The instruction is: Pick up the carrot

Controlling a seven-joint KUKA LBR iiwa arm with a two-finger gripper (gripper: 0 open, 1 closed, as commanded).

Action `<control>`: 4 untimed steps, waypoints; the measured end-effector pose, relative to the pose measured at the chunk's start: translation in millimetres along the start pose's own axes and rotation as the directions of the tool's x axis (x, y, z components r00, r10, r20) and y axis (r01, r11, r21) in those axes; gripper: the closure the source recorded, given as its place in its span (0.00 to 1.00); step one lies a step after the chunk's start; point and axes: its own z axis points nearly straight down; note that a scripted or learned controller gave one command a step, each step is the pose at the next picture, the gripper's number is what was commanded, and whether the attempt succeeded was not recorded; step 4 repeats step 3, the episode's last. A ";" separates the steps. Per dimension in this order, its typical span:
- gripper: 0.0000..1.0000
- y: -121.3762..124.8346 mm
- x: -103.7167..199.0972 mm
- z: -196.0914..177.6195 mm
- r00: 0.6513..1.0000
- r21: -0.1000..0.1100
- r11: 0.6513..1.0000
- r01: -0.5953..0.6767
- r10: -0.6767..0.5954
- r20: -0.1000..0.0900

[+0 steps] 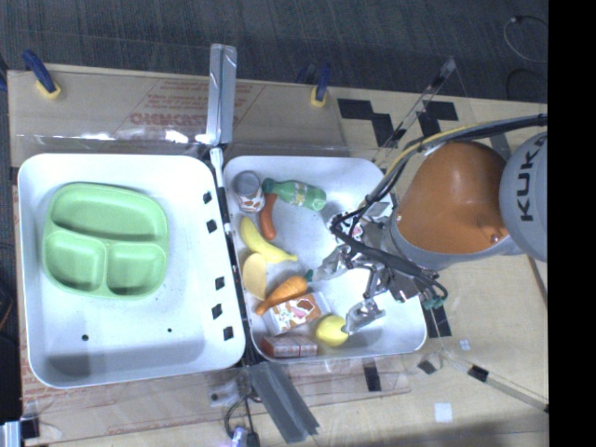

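Right white bin (372,170): carrot (286,291) lying slantwise, tip lower-left, clear of parted, unladen fingers (349,291)

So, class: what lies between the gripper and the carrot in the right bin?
In the camera view, bare white bin floor separates the gripper from the carrot; nothing sits on that stretch.

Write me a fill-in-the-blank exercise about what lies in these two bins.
1. The divided tray in the left bin is ____ in colour.
2. The carrot lies in the ____ bin.
3. The banana is ____ in colour.
4. The gripper is over the ____ bin.

Missing words: green; right; yellow; right
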 end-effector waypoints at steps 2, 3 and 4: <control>1.00 35.5 -34.1 49.1 0.961 0.002 0.961 0.276 -0.276 0.003; 1.00 44.7 -44.5 27.7 0.914 0.000 0.914 0.406 -0.406 0.001; 1.00 44.7 -44.5 27.7 0.914 0.000 0.914 0.406 -0.406 0.001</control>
